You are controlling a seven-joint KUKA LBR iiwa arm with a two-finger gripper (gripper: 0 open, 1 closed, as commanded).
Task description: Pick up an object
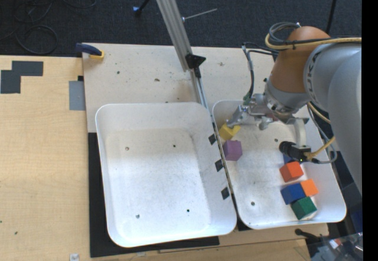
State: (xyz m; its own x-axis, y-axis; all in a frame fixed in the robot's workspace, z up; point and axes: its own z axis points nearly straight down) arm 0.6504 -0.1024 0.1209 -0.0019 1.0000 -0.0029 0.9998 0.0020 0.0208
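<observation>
1. The gripper [236,119] is down in the right bin [331,212], near that bin's far left corner, with the yellow block [227,131] touching or just below its tip
2. Whether the block sits between the fingers cannot be told from this slant, so the grasp is unconfirmed and how wide the gripper stands cannot be told either
3. Progress, as a judgement: the reach into the bin is made, but a secure hold and the lift out are not yet shown; the yellow block looks the likeliest target
4. Just below the gripper, beside the yellow block, lies a purple block [233,150]
5. Well to the gripper's right and lower in the same bin sit a red block [291,171], an orange block [309,187], a blue block [292,193] and a green block [305,207], clustered close together
6. The left bin [112,136], to the gripper's left, shows only its speckled white floor
</observation>
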